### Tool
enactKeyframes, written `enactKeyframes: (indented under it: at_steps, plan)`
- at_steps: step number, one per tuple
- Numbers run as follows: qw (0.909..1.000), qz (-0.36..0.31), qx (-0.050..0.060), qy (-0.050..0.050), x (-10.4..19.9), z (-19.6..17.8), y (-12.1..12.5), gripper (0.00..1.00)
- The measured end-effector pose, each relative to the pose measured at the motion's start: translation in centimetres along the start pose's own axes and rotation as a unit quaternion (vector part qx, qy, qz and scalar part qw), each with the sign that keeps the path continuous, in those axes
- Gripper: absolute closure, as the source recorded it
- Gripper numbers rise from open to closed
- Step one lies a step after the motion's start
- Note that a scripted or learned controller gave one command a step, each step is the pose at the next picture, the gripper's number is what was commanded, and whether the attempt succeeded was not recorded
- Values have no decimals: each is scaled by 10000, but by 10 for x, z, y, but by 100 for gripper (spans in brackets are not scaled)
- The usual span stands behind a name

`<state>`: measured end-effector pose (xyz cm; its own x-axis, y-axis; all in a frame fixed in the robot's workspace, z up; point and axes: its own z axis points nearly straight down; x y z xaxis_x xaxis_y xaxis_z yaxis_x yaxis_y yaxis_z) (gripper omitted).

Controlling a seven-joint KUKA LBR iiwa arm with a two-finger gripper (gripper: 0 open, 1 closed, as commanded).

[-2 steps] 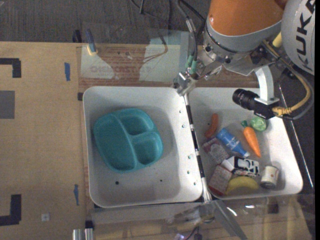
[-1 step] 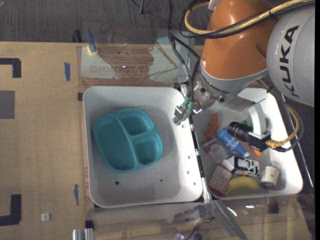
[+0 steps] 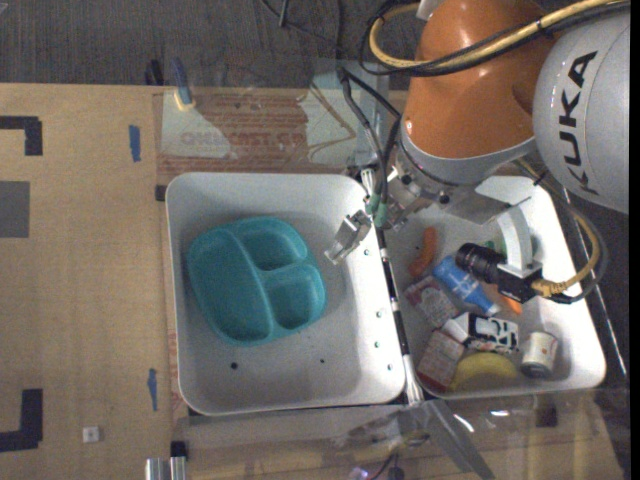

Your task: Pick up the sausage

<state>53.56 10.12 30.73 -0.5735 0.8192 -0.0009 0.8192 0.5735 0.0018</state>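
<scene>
Sausage (image 3: 428, 250): lay in right bin (image 3: 590, 353), upper left part, among clutter; gripper (image 3: 347, 238): hovered left of it over left bin (image 3: 190, 358), apart; nothing between its fingers, which stood parted.

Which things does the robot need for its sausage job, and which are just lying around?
For the job:
sausage, in the right bin
pincer, over the left bin's right side

Just lying about:
teal plate
blue bottle
banana
small white cup

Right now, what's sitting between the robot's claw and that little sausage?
In the camera view, the gripper hangs over the left bin; the sausage lies in the right bin. Between them run the bins' adjoining rims.
</scene>
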Motion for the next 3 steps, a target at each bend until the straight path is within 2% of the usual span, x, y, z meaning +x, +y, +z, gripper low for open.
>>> enactKeyframes:
  at_steps: [1,2,3]
  plan:
    - [10000,94,7,5,-73,108,2,0]
    - [9975,-703,-14,-15,-154,122,-15,0]
    - [9967,-817,-14,-20,-214,142,-41,0]
